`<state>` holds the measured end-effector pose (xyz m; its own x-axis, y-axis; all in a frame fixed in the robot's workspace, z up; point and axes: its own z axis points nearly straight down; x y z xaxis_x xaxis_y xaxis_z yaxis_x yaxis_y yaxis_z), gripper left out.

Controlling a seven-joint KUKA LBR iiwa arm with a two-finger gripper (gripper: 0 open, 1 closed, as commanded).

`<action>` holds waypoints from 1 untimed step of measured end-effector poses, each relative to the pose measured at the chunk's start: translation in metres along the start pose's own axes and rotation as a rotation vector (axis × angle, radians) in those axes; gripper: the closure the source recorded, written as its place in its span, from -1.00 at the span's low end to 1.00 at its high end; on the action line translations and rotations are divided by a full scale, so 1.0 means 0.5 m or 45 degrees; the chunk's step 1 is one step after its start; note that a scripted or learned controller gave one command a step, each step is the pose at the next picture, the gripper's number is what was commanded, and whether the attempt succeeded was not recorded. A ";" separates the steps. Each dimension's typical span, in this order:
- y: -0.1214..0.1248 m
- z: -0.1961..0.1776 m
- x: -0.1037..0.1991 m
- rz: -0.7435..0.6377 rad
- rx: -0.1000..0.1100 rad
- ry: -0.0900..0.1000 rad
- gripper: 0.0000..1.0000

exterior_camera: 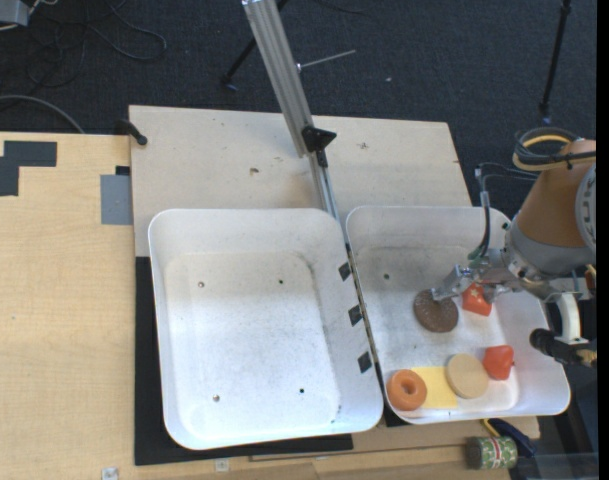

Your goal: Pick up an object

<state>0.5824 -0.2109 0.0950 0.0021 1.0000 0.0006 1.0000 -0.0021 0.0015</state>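
No text, label or number can be read; the green can (pixel 494 453) perhaps bears print, too blurred.

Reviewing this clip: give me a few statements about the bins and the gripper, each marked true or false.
1. The orange ring lies in the left bin. False: it lies in the right bin, near its front edge.
2. A brown disc lies in the right bin. True.
3. The gripper is over the left bin. False: over the right bin, beside a red piece.
4. A tan disc rests on a yellow piece. True.
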 end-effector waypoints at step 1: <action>0.001 -0.023 -0.002 0.004 -0.003 -0.001 1.00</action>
<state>0.5829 -0.2121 0.1063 0.0055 1.0000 -0.0001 1.0000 -0.0055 0.0037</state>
